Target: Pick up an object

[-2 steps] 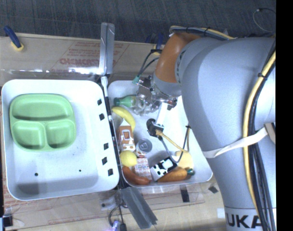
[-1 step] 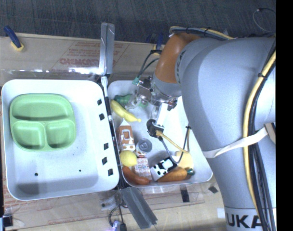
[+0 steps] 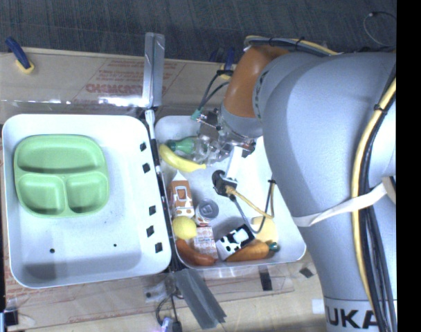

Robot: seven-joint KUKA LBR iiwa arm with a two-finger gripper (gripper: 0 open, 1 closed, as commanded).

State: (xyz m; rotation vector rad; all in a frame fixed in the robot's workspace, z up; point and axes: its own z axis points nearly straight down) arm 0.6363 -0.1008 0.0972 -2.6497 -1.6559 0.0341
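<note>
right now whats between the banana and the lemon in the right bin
In the camera view, a small orange and white box lies between the banana above and the lemon below, in the right bin.

So the counter [image 3: 72, 75] has a brownish cardboard-looking top with faded red printing on it, and two shallow white bins sit on it side by side, touching along a middle seam. The left bin [image 3: 30, 254] and the right bin [image 3: 293, 244] fill most of it. There's a blue clamp [image 3: 19, 54] at the counter's far left corner.
</note>
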